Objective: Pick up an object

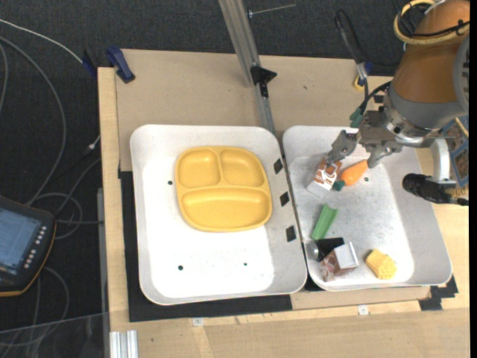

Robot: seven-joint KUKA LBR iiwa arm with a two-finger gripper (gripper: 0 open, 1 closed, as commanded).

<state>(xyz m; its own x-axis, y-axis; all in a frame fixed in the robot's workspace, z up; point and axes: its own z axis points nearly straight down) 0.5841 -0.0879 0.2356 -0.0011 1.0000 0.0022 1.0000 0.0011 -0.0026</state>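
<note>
pincer [359, 149] spread wide over carrot [354, 171] | risk: carton [326, 175] touching carrot, fingers may snag both or slip

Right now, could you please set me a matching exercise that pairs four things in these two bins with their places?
Things:
1. yellow divided plate
2. green block
3. yellow corn piece
4. orange carrot

Places:
A. near front right corner of the right bin
B. beside the end effector, at the right bin's back
C. in the left bin
D. middle of the right bin, toward its left wall

Pairs: 1-C, 2-D, 3-A, 4-B
</note>
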